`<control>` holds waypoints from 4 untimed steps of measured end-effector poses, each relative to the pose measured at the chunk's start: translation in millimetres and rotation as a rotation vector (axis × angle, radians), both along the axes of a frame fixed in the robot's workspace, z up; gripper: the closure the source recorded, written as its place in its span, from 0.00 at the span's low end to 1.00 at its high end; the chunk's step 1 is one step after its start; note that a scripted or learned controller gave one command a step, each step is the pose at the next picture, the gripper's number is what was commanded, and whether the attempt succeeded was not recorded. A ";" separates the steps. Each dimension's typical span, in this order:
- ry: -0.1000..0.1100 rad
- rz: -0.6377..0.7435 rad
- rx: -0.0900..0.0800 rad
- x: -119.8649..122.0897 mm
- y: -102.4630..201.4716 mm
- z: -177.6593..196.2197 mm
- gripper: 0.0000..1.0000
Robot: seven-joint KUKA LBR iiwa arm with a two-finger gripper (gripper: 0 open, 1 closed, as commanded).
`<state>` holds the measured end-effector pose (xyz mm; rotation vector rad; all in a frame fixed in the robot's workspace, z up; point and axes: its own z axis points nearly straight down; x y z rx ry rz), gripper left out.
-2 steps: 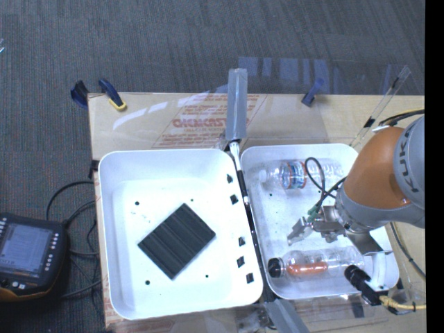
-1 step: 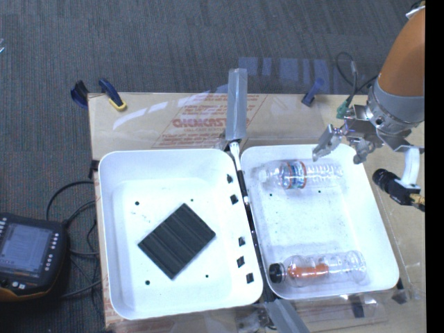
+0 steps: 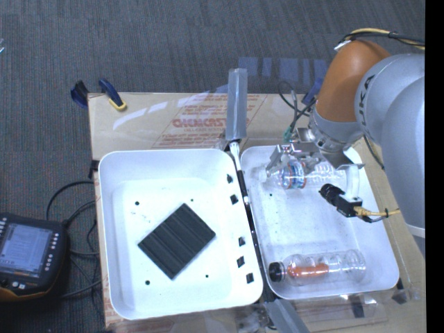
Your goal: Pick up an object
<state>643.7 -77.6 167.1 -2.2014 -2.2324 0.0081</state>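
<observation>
Arm [image 3: 378,103]: I see it reaching in from the right, over the far end of the right bin [image 3: 388,255].
Gripper [image 3: 295,164]: low in that bin; I can't tell its state.
Bottle 1 [image 3: 305,177]: clear, lying right at the gripper.
Bottle 2 [image 3: 319,268]: clear, orange inside, black cap, near edge of the right bin.
Left bin [image 3: 114,186]: 1 black ribbed pad [image 3: 177,240], flat.
</observation>
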 end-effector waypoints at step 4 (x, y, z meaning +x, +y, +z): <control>-0.038 0.082 0.024 17.7 -58.3 -54.5 0.00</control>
